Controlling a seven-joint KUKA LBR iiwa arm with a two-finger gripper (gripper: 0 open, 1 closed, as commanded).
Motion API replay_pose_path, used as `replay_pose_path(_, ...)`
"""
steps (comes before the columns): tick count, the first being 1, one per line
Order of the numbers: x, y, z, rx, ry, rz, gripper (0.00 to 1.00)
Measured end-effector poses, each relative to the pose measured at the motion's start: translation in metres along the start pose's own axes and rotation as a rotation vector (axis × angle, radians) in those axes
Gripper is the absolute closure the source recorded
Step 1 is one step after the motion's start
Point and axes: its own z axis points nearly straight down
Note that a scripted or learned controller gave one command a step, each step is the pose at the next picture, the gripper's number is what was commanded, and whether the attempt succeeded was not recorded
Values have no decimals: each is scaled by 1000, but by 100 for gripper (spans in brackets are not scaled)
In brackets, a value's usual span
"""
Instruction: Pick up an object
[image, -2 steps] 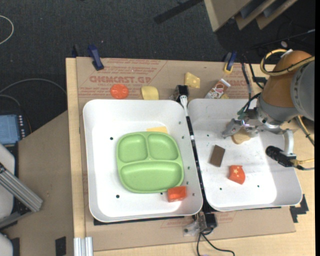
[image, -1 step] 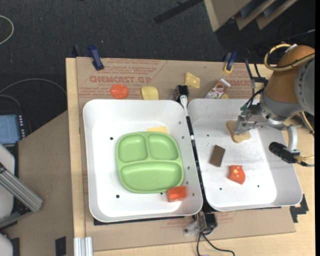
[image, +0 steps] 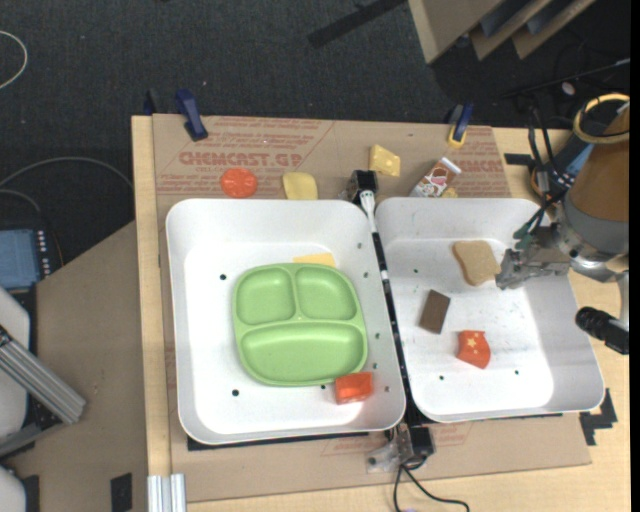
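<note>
Dark grey carpet floor (image: 90, 70) across the top and left of the frame, brown cardboard sheet (image: 300, 140) over the bench, blue clamps (image: 190, 113) at its upper edge, white cable (image: 12, 52) upper left, even indoor light

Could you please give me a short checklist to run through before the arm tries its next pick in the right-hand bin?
1. Gripper inside the right bin: ok, near its right wall.
2. Nearest target found: ok, the tan bread-like piece lies just beside the gripper.
3. Object between the fingers: not ok, nothing shows there.
4. Finger opening: cannot tell.
5. Other targets reachable: ok, the brown block and red piece lie apart on the bin floor.
6. Target clear of neighbours: ok, nothing touches the tan piece.
</note>
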Motion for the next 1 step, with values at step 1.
replay_pose_path(1, 1, 1, 4, 2, 1, -2, 0)
